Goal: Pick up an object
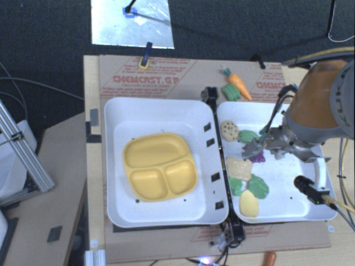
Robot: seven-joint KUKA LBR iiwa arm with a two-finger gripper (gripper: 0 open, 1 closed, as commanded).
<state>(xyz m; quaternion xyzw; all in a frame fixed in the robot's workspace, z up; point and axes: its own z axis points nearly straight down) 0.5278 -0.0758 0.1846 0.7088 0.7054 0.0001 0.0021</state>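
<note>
The gripper (pixel 256 147) is poised low over the purple toy (pixel 258 157) in the right bin (pixel 288 204) — its closure cannot be told — and the crowded cookie (pixel 229 129) might be nudged instead.

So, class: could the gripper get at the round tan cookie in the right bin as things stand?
Probably yes. The round tan cookie lies uncovered near the right bin's upper left corner, with nothing on top, and the gripper hovers close beside it.
</note>
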